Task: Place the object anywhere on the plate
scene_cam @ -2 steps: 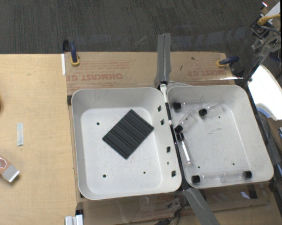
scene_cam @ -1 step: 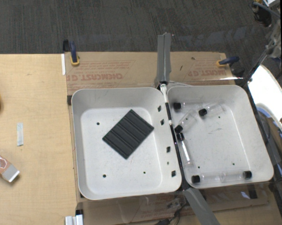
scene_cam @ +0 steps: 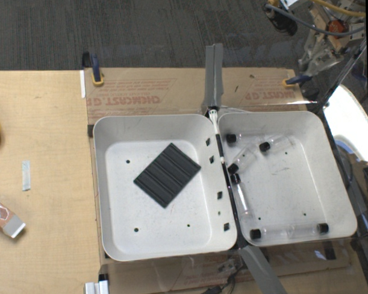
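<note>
Left bin is holding the dark ribbed object, lying flat at its centre. Clear plate is lying in the right bin. Arm is hanging over the tabletop's far right corner; whether its claw is open or closed cannot be told. The grasp is probably not yet begun, so the next move is calling for a reach across to the object.

Count on inspection: two shallow white bins stand side by side on the bench, the left bin and the right bin. One dark ribbed square pad lies in the left bin. One clear plastic plate lies in the right bin, with five small black knobs visible on it, among them one near its top and one at its lower right corner. Two clamps grip the cardboard's far edge, one left, one right. One small grey strip lies on the bench.
</note>
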